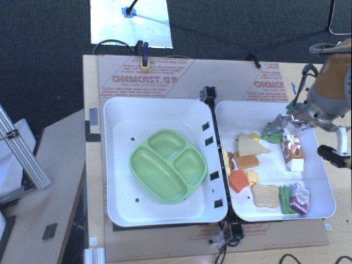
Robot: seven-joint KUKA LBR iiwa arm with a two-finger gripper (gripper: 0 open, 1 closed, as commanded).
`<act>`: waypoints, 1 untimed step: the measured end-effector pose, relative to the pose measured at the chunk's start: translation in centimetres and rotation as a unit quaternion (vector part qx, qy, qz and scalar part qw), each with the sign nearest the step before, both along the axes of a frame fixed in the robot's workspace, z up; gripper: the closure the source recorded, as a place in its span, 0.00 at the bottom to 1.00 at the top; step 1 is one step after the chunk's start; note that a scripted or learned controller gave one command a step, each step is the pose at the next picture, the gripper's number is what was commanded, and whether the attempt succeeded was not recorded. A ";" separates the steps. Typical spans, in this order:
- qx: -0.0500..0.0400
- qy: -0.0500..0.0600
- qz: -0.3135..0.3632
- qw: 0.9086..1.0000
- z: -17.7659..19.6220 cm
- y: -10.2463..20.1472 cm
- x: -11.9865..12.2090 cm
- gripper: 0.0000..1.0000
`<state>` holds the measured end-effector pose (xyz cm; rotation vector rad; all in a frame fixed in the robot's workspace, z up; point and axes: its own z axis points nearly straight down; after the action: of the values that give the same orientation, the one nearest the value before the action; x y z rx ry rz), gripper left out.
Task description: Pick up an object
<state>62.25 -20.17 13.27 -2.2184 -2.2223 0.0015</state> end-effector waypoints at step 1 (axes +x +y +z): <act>0.000 -0.002 0.000 1.000 -1.9 0.0 0.1 0.00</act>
<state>62.31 -20.20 11.39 -2.2217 -2.2235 -0.0020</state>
